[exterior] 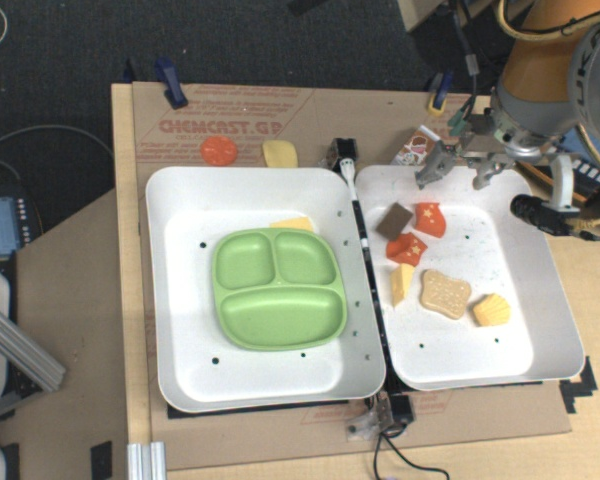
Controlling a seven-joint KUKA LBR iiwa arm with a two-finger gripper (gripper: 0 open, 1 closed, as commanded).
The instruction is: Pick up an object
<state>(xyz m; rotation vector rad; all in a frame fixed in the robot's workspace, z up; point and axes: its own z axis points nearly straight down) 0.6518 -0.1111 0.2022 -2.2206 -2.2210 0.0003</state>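
**Gripper open over right bin's far edge**

I see the gripper (460, 171) spread wide, nothing between its fingers. Toy food lies below in the right bin (540, 343): brown block (394, 218), red pieces (429, 218), toast (445, 294). Cardboard (220, 118) reads "CHEMCAST", partly legible.

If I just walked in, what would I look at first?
Probably the big green tray, sitting in the middle of the left bin. Next, the bright toy foods in the right bin, like the red pieces and the toast. The pincer hangs over that bin's far edge.
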